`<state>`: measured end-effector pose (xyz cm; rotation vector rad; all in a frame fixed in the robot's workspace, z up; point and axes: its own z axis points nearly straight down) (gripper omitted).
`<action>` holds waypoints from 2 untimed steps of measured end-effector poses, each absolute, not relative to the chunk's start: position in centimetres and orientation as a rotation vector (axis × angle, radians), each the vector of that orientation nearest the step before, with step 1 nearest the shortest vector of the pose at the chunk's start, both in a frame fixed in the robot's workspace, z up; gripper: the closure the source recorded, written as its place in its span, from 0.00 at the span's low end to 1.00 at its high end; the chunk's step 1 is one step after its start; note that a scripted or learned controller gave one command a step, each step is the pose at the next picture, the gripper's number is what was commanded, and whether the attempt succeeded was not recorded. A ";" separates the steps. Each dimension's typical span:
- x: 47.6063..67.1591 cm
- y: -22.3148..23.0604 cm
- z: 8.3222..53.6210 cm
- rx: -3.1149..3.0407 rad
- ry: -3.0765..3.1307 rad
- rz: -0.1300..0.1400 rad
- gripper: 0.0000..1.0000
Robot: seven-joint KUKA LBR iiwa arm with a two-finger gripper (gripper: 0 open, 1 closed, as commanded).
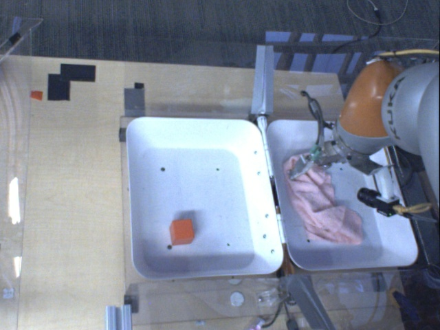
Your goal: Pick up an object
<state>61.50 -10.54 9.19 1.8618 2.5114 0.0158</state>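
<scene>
I see the claw [307, 162] down in the right bin [385, 253], at the upper end of the pink cloth [323, 208]. Its fingers look nearly closed and may be pinching the cloth's edge, though I cannot tell for sure. An orange block [182, 232] sits in the left bin [192, 143].

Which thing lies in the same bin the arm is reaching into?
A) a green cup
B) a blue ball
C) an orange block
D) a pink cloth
D: the pink cloth lies crumpled in the right bin, under the end effector; the orange block sits in the left bin.
</scene>
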 end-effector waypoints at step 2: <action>62.8 -9.0 9.1 1.923 2.469 0.014 0.00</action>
